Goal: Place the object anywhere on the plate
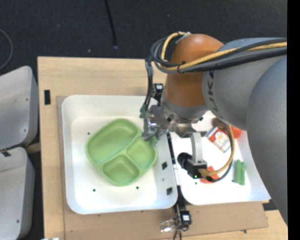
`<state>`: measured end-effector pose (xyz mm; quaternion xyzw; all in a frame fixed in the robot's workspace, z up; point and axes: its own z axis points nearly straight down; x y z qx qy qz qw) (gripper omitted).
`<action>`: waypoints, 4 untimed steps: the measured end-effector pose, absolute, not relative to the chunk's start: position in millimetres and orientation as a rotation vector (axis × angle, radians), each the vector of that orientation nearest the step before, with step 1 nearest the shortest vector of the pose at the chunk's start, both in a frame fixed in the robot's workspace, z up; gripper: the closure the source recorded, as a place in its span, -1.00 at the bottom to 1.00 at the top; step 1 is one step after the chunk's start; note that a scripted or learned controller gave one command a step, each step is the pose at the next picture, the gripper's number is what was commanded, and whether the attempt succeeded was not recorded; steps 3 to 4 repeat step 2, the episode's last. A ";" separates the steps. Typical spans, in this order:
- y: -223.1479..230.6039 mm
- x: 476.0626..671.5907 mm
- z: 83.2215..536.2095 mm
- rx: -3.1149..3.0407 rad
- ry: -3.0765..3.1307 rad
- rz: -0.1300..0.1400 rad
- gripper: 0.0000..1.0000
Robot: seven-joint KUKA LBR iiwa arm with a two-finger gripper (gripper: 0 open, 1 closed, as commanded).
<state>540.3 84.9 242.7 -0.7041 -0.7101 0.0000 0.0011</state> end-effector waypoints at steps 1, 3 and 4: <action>144.2 547.5 247.8 -2.213 -2.230 -0.003 1.00; 140.7 547.2 247.3 -2.218 -2.224 0.002 -1.00; 140.7 547.2 247.3 -2.218 -2.224 0.002 -1.00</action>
